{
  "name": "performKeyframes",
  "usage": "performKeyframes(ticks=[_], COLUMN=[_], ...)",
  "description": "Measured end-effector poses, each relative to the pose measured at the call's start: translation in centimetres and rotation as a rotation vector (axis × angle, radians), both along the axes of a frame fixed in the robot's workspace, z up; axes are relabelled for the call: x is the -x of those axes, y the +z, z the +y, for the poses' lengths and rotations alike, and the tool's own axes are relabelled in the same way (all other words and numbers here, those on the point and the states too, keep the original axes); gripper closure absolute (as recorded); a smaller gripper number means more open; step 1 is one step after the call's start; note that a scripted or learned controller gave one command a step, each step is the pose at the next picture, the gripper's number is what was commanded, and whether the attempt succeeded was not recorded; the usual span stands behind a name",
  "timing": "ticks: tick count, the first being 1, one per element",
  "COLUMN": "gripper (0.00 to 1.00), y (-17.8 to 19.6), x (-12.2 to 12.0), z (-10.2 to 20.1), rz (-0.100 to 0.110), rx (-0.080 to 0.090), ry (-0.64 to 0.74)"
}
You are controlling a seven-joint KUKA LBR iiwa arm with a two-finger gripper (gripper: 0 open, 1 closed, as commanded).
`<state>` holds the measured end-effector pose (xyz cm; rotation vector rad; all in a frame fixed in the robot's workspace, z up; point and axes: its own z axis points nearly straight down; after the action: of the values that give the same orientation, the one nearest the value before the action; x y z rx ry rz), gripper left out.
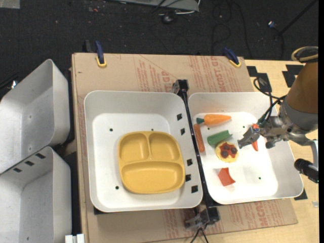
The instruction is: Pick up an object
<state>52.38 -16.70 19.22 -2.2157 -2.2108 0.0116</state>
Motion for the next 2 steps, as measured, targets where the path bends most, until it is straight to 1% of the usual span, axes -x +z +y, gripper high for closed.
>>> performKeyframes(ticks=[1, 2], gripper=[0.0, 0.0], y=[0.7, -4.3], x=[-0.3, -1.0], z=[0.0, -0.4], rz=[-0.013, -0.009], rx=[0.003, 0.002], ry=[0.003, 0.001])
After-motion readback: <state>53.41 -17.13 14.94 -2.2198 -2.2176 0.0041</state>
